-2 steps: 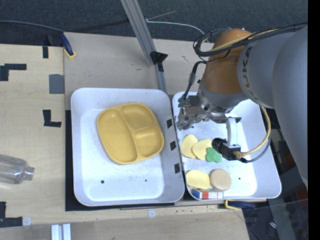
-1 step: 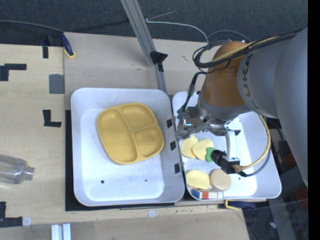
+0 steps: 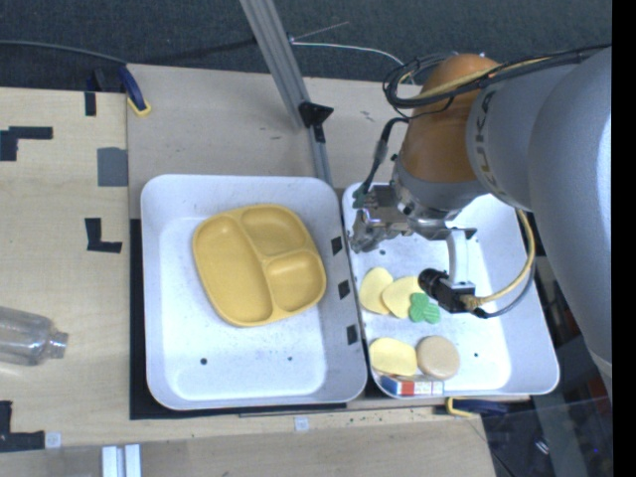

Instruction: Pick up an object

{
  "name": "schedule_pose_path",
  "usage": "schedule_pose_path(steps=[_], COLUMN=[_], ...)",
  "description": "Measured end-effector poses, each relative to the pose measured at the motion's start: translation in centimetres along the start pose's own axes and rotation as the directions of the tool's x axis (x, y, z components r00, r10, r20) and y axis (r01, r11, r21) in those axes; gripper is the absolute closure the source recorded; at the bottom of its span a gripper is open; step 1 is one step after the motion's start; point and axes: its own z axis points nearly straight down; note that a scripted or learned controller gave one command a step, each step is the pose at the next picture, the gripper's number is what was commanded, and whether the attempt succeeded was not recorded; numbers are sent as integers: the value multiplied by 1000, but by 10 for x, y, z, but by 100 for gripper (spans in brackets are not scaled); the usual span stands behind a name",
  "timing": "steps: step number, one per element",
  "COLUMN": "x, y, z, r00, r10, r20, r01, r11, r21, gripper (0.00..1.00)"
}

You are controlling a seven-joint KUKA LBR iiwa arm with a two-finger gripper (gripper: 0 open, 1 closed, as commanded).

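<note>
My gripper hangs over the upper left part of the right bin, close to its left wall. Just below it lie pale yellow chip-like pieces with a small green piece on their right edge. Further down rest another yellow piece and a round tan piece. The grey arm with its orange band covers the upper part of that bin. Nothing shows between the gripper's fingers.
The left bin holds a yellow divided plate. A metal pole slants down to the bins' far edge. A clear plastic bottle lies on the bench at the far left. A red-and-blue item sits at the right bin's near wall.
</note>
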Motion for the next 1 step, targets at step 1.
schedule_pose_path(steps=[1], x=[7], y=[-27], z=[0], r00=[1000], r10=[2], r20=[1], r01=[-2], r11=[1000], r21=[4], gripper=[100])
